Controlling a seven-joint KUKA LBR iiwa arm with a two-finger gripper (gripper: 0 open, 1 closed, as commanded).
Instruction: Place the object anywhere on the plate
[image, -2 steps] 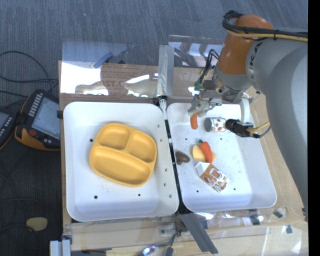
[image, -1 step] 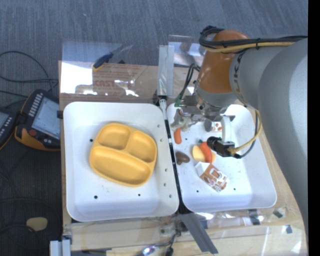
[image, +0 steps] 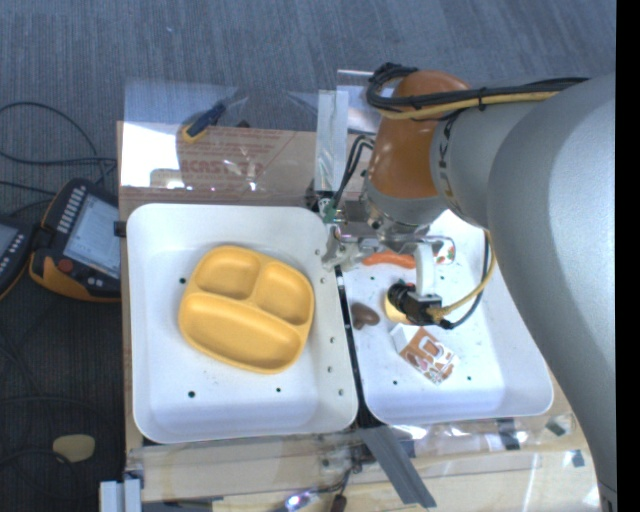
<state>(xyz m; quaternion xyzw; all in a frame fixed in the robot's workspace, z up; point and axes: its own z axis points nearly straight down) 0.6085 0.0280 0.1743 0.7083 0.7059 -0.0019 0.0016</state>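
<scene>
A yellow plate (image: 246, 307) with three compartments lies in the left bin (image: 160, 400). In the right bin (image: 500, 390) I see an orange carrot-like piece (image: 388, 260), a small brown object (image: 365, 316), a yellow piece (image: 400, 310) partly under a black part, and a white and orange wrapper (image: 426, 356). The arm's orange band (image: 410, 150) hangs over the right bin's far left corner. My gripper (image: 385, 245) points down just above the carrot piece, near the divide between the bins.
A cardboard sheet (image: 230, 160) with clear plastic lies behind the left bin. A teach pendant (image: 75, 240) sits on the floor at the left. The arm's grey body (image: 560, 200) covers the right bin's far right side.
</scene>
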